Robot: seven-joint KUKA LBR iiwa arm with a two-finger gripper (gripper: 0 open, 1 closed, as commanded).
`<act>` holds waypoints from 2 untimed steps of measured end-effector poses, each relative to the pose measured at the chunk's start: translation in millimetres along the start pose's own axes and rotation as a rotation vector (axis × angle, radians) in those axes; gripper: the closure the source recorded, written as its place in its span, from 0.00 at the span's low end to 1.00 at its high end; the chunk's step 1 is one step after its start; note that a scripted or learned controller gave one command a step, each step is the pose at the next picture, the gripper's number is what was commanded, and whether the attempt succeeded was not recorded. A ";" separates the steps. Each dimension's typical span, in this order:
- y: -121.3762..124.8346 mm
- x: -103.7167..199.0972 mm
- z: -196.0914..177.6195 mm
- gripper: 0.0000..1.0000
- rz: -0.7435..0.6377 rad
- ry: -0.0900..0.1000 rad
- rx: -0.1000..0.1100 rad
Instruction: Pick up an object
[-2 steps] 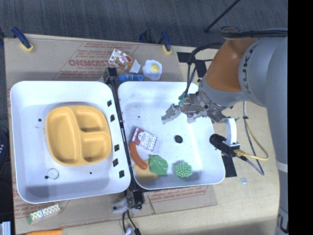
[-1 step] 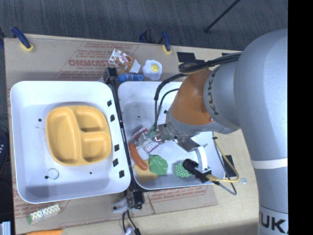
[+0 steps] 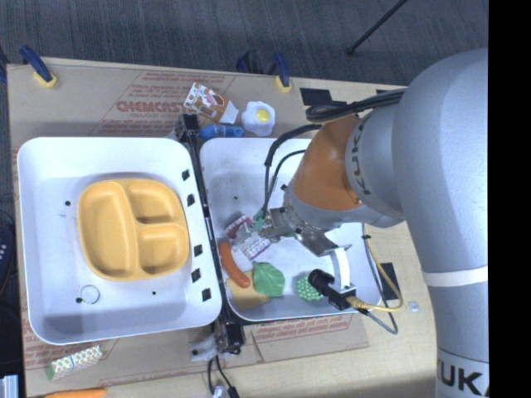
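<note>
Wrapper (image 3: 251, 245) just beside claw (image 3: 267, 225)

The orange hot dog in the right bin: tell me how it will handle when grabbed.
The orange hot dog looks long and rounded, so it may roll or twist out of a pinch. Its glossy look suggests slippery toy plastic, probably light. It lies close to the green piece, so a push would likely nudge that too.

hand (image 3: 264, 232) fingers hidden under wrist; orange item (image 3: 75, 393) cut off.
</note>
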State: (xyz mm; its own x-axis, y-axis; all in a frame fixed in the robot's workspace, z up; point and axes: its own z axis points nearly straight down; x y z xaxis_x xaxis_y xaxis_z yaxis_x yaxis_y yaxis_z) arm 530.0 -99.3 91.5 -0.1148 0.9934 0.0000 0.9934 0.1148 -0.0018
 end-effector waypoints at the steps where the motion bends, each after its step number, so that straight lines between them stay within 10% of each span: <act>1: 0.2 0.3 -9.8 1.00 -0.006 0.000 0.002; 2: -25.9 5.9 -138.9 1.00 0.166 0.001 0.000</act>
